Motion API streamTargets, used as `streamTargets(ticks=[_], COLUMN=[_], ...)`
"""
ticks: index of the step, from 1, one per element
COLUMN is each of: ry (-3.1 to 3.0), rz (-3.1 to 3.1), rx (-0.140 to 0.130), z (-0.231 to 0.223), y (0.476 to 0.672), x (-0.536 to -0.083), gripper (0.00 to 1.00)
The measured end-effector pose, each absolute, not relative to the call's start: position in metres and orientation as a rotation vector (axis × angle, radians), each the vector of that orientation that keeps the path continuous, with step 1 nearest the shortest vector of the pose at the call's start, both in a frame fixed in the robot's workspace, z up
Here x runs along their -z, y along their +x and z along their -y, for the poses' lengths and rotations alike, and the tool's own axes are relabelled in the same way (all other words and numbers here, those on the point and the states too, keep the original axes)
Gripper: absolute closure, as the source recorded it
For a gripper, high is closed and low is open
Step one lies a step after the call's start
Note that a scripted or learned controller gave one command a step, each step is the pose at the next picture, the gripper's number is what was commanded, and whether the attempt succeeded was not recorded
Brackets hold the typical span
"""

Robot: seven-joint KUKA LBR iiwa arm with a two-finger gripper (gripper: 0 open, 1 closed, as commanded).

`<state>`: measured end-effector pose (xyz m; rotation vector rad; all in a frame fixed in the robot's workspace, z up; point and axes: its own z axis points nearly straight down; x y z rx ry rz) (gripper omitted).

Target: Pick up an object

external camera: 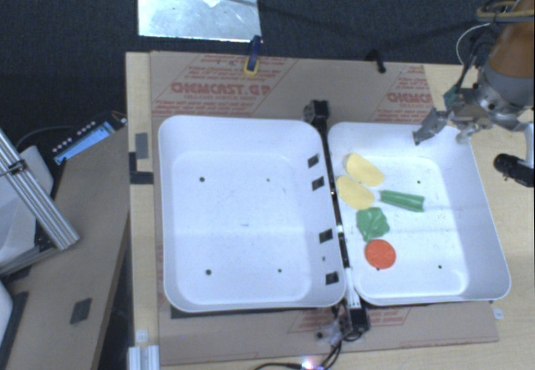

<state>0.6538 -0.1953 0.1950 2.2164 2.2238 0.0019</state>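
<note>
Claw [446, 124] hangs over the far right corner of the right bin [485, 218], fingers spread, nothing between them. Looks like the approach step to me: no grab yet. Candidates sit toward that bin's left side: two yellow pieces [364, 168], a green stick [403, 200], a green leafy bit [373, 221], an orange disc [380, 254]. Next it needs to swing left and drop down over one. Cardboard underneath reads "CHEMCAST GP" [219, 87] in red.
</note>
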Motion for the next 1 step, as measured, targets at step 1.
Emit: streamTargets(ticks=[1], ry=[2.229], rz=[-2.231], rx=[0.007], z=[0.1458], y=[0.5536], x=[-0.1272], gripper=[0.0])
